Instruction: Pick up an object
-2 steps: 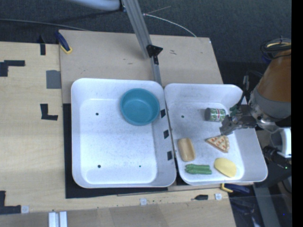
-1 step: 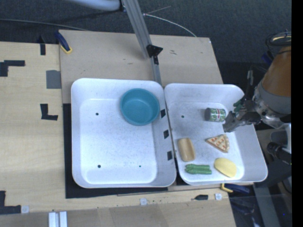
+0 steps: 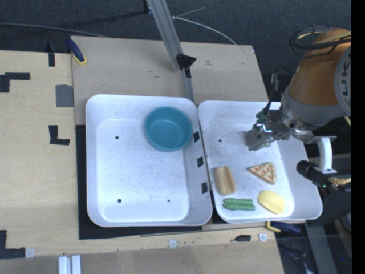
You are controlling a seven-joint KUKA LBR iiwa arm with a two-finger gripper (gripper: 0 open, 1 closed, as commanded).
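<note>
Gripper (image 3: 259, 137) over right bin (image 3: 228, 119), pizza slice (image 3: 263, 172) just below

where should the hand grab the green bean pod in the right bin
Judging by its pose, across the middle of the green bean pod, from straight above. It lies flat and long, left to right, so the short width suits a pinch. The bread roll and yellow lemon sit close, so closing front to back looks safest.

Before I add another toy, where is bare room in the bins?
Free: the left bin below the blue bowl. Crowded: the right bin's near end, with bread roll, pizza slice, green pod and lemon.
</note>
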